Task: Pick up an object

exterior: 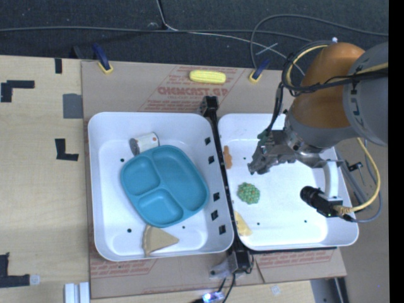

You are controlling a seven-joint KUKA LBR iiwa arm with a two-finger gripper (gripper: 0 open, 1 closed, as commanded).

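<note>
Sitting on a tan cardboard-covered counter [126, 87], two shallow white plastic bins [101, 169] lie side by side; dark carpet beyond. Fingers [257, 164]: can't tell.

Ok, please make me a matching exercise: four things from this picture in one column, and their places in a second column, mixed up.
Things:
1. blue plate
2. green ball
3. yellow corn
4. tan wedge

Places:
A. on the cardboard, beyond both bins
B. right bin, near its middle
C. left bin, near its front edge
D. left bin, in the middle

Pairs: 1-D, 2-B, 3-A, 4-C
</note>
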